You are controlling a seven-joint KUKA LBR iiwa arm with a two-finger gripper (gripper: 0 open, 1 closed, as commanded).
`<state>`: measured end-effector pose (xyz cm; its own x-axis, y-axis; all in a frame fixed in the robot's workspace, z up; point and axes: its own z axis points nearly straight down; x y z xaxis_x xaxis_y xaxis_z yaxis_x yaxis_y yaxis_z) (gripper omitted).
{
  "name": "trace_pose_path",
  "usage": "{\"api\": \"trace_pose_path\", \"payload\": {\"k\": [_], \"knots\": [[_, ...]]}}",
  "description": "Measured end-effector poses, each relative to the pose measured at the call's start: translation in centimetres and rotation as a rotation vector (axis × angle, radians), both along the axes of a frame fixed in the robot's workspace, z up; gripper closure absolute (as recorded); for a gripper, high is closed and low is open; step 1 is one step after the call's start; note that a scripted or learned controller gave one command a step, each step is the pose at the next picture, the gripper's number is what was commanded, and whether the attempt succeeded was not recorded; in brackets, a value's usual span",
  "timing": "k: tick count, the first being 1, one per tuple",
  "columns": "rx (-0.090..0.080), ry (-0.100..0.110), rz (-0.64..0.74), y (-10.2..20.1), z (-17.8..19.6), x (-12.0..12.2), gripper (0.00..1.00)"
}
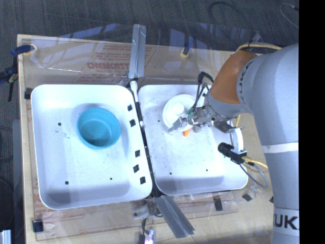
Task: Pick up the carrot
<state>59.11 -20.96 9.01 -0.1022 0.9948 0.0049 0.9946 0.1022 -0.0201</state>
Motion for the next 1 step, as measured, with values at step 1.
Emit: {"api": "trace_pose_path", "payload": {"k": [1], "knots": [[0.004, -0.001, 0.007, 0.32, 0.87, 0.15, 1.0]]}}
